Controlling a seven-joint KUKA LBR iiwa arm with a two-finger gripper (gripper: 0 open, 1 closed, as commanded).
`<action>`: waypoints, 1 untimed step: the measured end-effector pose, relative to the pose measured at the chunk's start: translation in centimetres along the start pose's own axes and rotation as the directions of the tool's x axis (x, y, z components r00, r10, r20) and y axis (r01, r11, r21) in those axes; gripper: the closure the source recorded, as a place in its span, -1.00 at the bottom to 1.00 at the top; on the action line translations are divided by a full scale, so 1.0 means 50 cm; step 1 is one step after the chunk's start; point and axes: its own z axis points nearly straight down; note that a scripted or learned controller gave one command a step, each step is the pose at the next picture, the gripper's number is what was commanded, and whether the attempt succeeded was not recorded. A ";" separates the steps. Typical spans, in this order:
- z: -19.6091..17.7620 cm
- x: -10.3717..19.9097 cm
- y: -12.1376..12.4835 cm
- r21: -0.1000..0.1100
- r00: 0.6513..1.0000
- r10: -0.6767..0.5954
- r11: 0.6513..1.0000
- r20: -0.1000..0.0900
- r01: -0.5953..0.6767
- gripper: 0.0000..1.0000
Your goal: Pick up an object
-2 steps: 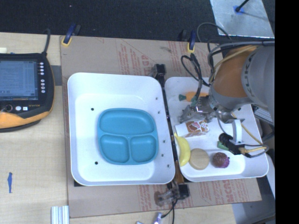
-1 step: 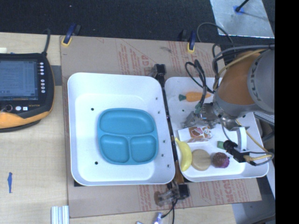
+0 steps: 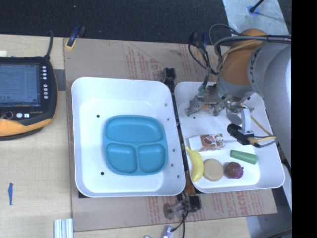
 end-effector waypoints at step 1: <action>0.001 -0.020 0.039 0.000 1.000 -0.002 1.000 0.001 0.002 -1.00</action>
